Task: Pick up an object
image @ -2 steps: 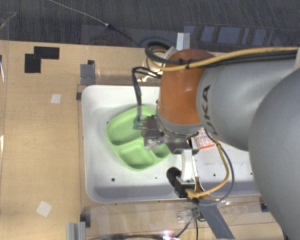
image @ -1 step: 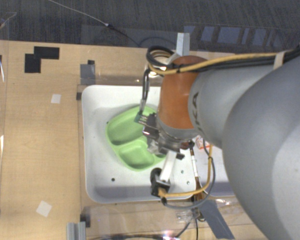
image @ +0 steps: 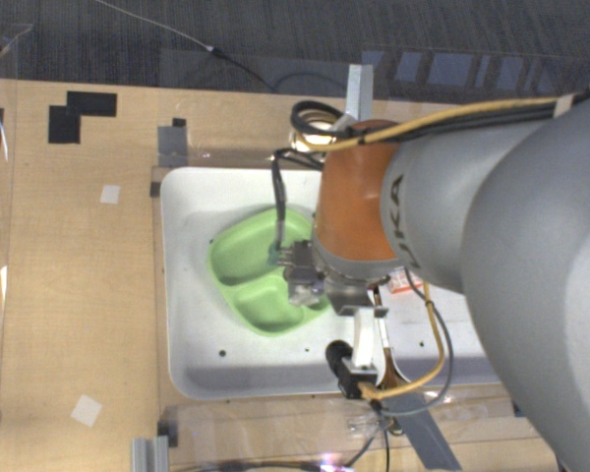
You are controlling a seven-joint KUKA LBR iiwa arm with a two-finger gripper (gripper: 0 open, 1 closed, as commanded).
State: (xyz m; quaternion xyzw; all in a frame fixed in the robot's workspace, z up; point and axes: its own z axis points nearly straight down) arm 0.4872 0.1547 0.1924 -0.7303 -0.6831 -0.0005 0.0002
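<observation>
Under the arm's wrist [image: 320, 283], a green divided dish [image: 251, 264].

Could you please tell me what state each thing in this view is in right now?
Green dish: lying flat in the white bin, right way up, its hollows facing up, partly covered by the arm.
White bin: sitting level on the bench, holding the green dish.
Arm: reaching down into the bin over the dish's right side.
Hand: low over the dish; nothing seen held.
</observation>
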